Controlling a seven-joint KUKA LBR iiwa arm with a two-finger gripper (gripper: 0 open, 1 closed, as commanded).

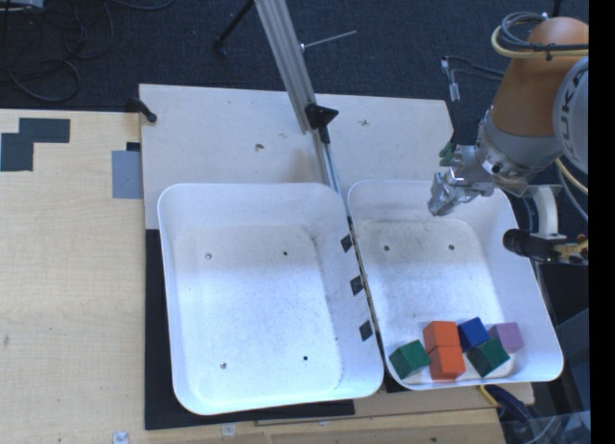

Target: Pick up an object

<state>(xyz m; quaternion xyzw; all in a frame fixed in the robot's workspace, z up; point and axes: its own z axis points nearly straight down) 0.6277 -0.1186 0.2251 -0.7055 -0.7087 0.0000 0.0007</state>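
Several small blocks lie bunched at the near end of the right bin [519, 288]: a green block [409, 357], an orange block [443, 337] with a second orange block [447, 363] just in front of it, a blue block [472, 332], a dark green block [488, 356] and a purple block [508, 336]. My gripper [444, 198] hangs over the far end of the same bin, well away from the blocks, pointing down and to the left. I see nothing between its fingers.
The left bin [183, 240] sits beside the right one, with a row of black clips [356, 284] along the shared wall. A slanted aluminium bar [288, 58] rises from behind the bins. The arm's orange band [533, 86] is at the right.
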